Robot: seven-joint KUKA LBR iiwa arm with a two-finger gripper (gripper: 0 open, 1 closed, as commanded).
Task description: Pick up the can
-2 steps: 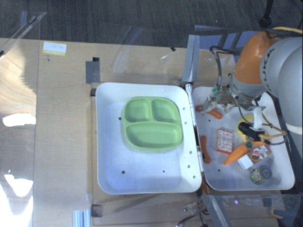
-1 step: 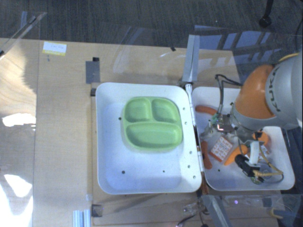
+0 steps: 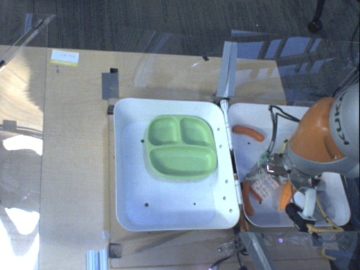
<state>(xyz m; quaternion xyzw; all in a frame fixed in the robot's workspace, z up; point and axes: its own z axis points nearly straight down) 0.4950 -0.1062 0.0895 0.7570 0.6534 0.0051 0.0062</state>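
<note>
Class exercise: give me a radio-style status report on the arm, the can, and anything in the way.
Arm low over right bin, fingers hidden. Can not made out, maybe under arm. Sausages, carrot and packet crowd that bin. Green tray in left bin.

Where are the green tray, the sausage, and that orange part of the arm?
Green divided tray (image 3: 181,161): camera view, floor of its large compartment.
Sausage (image 3: 248,132): camera view, its middle.
Orange band (image 3: 315,131): camera view, its broad top surface.

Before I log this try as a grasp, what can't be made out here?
- Can: the arm hangs over the right bin, hiding what's below; no can is identifiable.
- Jaws: blocked by the wrist, state unreadable.
- Red-and-white packet: label too small.
- Orange piece: partly covered by the wrist.
</note>
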